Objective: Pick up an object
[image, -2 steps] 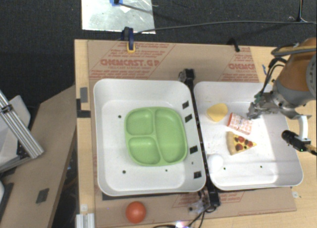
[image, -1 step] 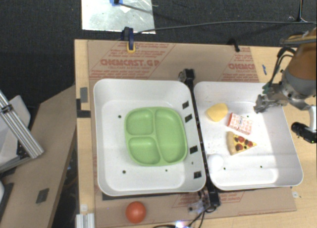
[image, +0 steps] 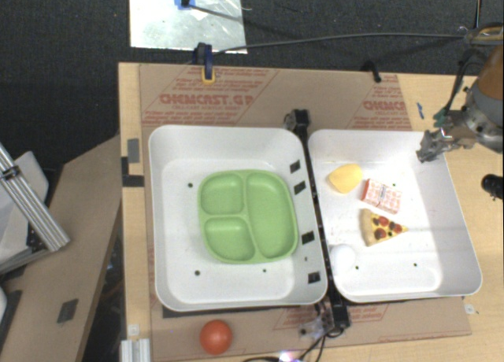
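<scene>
Looked down on 2 shallow white bins side by side on a cardboard-covered bench (image: pixel 260 89) with red lettering. Found the left bin (image: pixel 169 195) in the middle of the frame, holding a green tray (image: pixel 248 215) with 3 compartments, lying flat and roughly centred.

Found the right bin (image: pixel 457 266) at centre right, with 3 small things grouped in its upper left part. Noted a yellow rounded lump (image: pixel 345 178) uppermost and furthest left. Noted a red-and-white packet (image: pixel 381 194) just right of and slightly below the lump, near it but apart. Noted a toy pizza slice (image: pixel 379 228) just below the packet, lying flat, its crust toward the left and its tip toward the right. Could not tell whether slice and packet touched.

Spotted the grey arm (image: pixel 484 116) entering at the upper right edge of the frame. Placed the gripper (image: pixel 431 146) over the upper right rim of the right bin, well apart from all 3 things, with nothing visibly in it. Could not tell whether the claw was open or closed: too small and blurred.

Saw an orange-red ball (image: pixel 216 336) on the bench at the bottom of the frame, outside the left bin and below its lower edge. Saw a blue clamp (image: pixel 205 60) at the top edge of the cardboard, and a shiny silver sheet (image: pixel 187 6) above it at the upper left.
</scene>
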Controlling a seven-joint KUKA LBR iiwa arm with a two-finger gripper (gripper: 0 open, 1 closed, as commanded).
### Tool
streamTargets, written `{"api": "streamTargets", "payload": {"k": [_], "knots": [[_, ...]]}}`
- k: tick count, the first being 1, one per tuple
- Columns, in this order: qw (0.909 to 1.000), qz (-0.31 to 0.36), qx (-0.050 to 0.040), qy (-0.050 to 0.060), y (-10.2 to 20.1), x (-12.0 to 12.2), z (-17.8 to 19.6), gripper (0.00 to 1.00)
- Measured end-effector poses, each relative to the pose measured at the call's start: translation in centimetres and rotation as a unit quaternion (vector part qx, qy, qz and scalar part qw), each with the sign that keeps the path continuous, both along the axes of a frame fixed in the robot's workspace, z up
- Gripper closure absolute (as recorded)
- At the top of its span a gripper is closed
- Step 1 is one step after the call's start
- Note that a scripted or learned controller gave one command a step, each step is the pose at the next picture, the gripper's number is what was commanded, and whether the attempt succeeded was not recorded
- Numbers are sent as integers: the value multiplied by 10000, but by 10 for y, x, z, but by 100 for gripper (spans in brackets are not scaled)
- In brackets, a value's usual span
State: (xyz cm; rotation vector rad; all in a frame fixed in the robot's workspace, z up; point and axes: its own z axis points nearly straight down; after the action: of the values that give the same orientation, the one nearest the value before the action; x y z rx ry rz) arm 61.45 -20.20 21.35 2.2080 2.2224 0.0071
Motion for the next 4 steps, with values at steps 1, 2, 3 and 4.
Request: {"api": "streamTargets", "payload": {"k": [1,2,3,4], "knots": [[10000,-2,9,24,0,1,20,100],[10000,11,20,43,49,4,9,100],[10000,19,25,32,103,15,17,100],[10000,18,25,32,153,20,26,100]]}}
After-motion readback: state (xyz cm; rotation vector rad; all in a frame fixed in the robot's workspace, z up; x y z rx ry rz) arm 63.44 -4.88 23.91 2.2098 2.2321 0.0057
